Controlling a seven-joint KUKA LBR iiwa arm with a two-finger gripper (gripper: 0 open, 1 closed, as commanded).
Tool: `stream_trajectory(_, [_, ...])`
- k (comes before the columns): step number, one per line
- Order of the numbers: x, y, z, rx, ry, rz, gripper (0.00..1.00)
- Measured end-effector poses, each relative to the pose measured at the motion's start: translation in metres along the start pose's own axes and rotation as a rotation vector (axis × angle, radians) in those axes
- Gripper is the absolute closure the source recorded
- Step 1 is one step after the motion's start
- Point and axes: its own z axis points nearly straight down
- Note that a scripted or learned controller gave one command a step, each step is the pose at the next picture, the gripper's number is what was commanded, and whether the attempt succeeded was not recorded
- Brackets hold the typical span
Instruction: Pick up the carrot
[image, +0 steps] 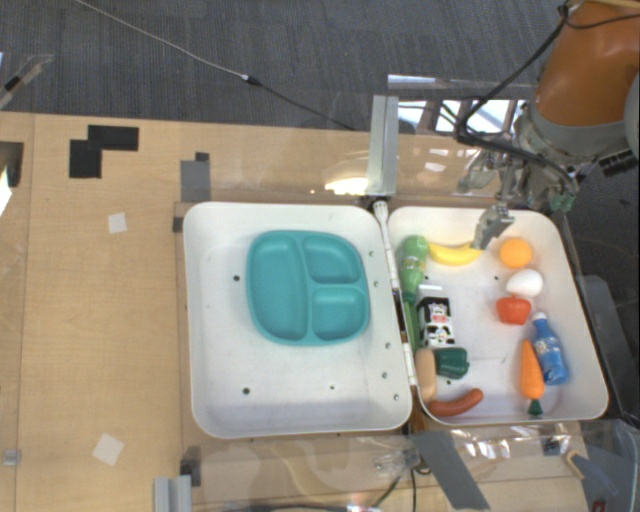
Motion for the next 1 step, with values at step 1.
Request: stream_trajectory(1, [0.0857, -0.0740, 0.0314, 0.003, 0.003, 0.153, 0.00])
